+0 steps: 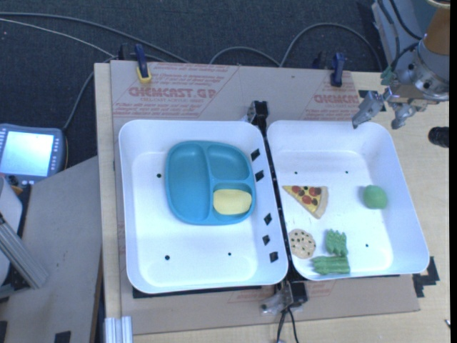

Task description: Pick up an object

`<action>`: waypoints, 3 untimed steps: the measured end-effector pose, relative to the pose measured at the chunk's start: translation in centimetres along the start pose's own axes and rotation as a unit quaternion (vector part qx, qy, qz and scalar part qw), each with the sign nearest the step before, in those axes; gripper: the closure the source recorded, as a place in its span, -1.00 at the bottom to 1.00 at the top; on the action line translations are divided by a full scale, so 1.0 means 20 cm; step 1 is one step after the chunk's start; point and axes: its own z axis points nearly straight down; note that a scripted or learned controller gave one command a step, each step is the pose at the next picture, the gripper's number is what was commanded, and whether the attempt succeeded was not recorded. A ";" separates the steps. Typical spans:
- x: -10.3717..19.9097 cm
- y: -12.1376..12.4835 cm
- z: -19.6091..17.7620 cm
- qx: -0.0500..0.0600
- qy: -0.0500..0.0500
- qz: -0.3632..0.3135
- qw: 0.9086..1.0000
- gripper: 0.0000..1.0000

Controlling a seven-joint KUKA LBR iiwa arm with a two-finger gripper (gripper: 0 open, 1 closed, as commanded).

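Note:
My gripper (382,113) hangs open above the far right corner of the right bin (400,164), with nothing between its fingers. Below it in that bin lie a pizza slice (308,196), a green ball (374,196), a cookie (302,243) and two green leafy pieces (333,254). The left bin (143,256) holds a blue divided plate (208,182) with a yellow piece (232,201) in its near right compartment.
Black clips (262,191) run along the seam between the two bins. Two blue clamps (142,61) hold the cardboard board at the back. A small screen (28,151) sits off the bench to the left. Cables run across the dark floor behind.

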 end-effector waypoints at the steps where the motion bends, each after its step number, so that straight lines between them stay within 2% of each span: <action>1: 0.00 0.01 -0.05 -0.007 -0.001 -0.001 1.000 -1.00; 2: 0.01 0.06 0.23 -0.005 -0.001 -0.002 1.000 -1.00; 3: 0.01 0.02 0.48 -0.005 -0.001 -0.001 1.000 -1.00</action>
